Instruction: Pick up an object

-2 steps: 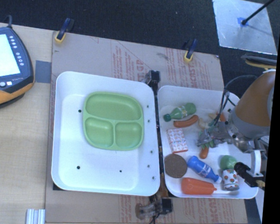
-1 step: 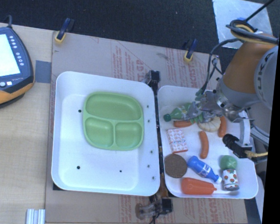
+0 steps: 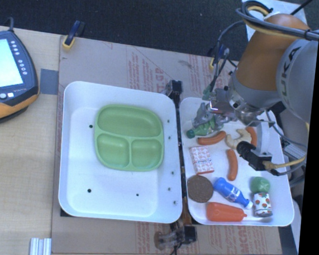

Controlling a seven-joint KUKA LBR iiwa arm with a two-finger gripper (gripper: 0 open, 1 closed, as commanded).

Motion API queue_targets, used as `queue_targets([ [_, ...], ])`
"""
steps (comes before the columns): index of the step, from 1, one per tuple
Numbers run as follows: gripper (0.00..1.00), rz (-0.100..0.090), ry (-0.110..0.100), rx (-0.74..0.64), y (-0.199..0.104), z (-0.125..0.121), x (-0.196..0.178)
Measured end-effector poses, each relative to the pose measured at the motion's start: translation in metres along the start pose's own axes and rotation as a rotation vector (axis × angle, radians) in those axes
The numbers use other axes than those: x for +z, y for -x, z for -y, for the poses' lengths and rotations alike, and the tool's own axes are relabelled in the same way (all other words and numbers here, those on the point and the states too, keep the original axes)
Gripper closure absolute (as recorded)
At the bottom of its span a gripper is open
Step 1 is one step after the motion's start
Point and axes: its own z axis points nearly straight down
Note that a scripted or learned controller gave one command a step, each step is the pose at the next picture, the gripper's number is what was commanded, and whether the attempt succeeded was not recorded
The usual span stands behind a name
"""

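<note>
We see the pincer point(image 3: 208, 113) low over the far left corner of the right bin point(image 3: 285, 220), but we cannot tell whether it is released or clenched. Directly beneath and touching its tip lies a dark green toy vegetable point(image 3: 200, 127), long axis slanting toward the bins' divider, which we judge the likeliest target. Just nearer us from the pincer lies a smooth orange sausage point(image 3: 212, 138); farther down sit a glossy blue bottle point(image 3: 231, 191), a matte brown disc point(image 3: 199, 188) and a tapered plastic carrot point(image 3: 225, 212).
</note>
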Motion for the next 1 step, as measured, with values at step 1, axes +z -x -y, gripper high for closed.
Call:
queue_targets([
  [1,1.00,0.002,0.001,0.000,-0.0039,-0.0178,0.0133],
])
